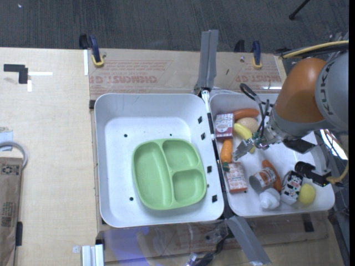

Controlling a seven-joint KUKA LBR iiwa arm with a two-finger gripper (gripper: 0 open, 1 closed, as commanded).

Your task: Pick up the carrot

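The carrot [226, 150] is a short orange piece lying lengthwise against the left wall of the right bin [324, 204]. My gripper [243, 149] hangs low in that bin just right of the carrot, pointing down and to the left. It is open, and nothing shows between its fingers. The grey arm with its orange band [299, 96] covers the bin's upper right part.
Around the carrot lie a red and white carton [224, 124], a yellow fruit [243, 130], a long orange item [246, 114], a second carton [236, 178], a can [263, 178] and a cow-patterned box [291, 186]. The left bin [111, 148] holds a green divided plate [169, 173].
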